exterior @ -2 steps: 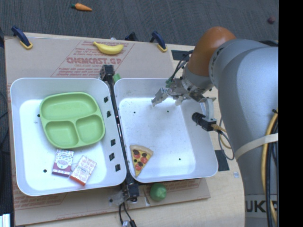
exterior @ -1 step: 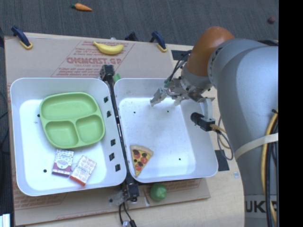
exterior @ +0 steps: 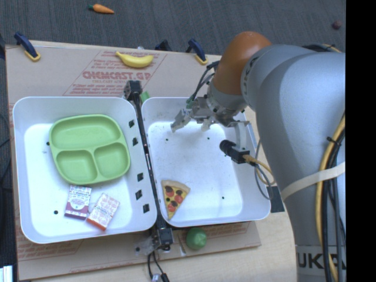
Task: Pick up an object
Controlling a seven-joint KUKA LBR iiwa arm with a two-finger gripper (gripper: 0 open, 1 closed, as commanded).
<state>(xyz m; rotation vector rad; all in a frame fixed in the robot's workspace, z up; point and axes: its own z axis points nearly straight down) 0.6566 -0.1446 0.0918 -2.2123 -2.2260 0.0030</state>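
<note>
Two bins [exterior: 23, 157]: plate [exterior: 89, 147], packets [exterior: 91, 205]; pizza [exterior: 173, 197].

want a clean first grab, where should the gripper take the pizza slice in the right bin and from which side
The pizza slice lies flat near the right bin's front-left corner. Probably best from straight above, fingers across its narrower lower half, closing left to right; the divider wall sits close on its left.

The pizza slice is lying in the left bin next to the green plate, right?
Not quite. The pizza slice lies in the right bin, near its front left corner. The green plate sits in the left bin, as the camera view shows.
</note>
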